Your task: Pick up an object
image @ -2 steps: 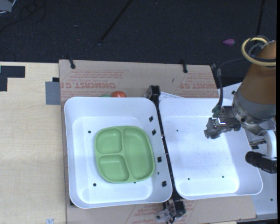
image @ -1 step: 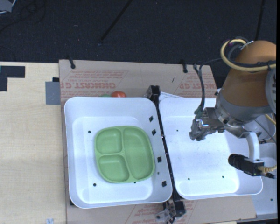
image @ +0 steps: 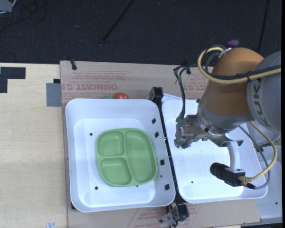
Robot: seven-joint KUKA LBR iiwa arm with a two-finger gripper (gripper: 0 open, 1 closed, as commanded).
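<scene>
Arm [image: 232,87]: nearest my camera, grey with an orange band, reaching in from the view's right above the right bin [image: 199,179].
Gripper [image: 183,137]: low over the right bin, just beside the wall it shares with the left bin [image: 80,127]; I cannot tell whether it is open or closed, and I see nothing in it.
Green plate [image: 127,156]: flat on the left bin's floor, well apart from the gripper.
Edges: the plate's right edge sits close to the shared wall.
Open room: I see bare white floor on its far, near and view-left sides.
Pointing: it is turned slightly from the bin walls, its one large compartment facing the right bin.
Long axis: nearly as wide as deep, so I cannot name one.
Red thing [image: 120,96]: just beyond the left bin's far rim.
</scene>
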